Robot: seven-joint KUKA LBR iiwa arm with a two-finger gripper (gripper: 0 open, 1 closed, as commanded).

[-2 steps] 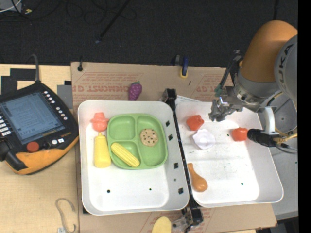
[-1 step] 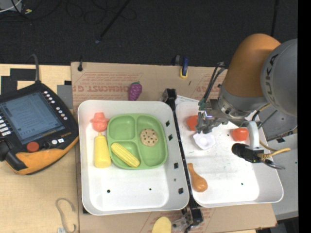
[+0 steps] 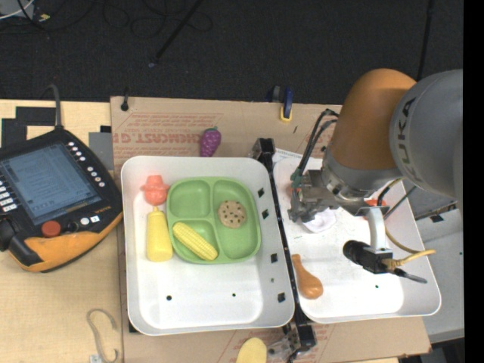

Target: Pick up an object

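We are seeing, left of the green plate [image 3: 198,200], a pink toy [image 3: 154,190] and yellow bottle [image 3: 158,235]; on it, corn [image 3: 194,240] and a cookie [image 3: 232,214]; right of it, a brown drumstick [image 3: 306,278] and the gripper [image 3: 302,206], hanging beside a white crumpled thing [image 3: 325,220]; its grip we cannot tell.

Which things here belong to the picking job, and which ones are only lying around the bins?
For the job: tool; orange drumstick in the right bin; cookie, corn, yellow bottle, pink toy in the left bin.
Lying about: control pendant; purple toy; yellow object below the bins.
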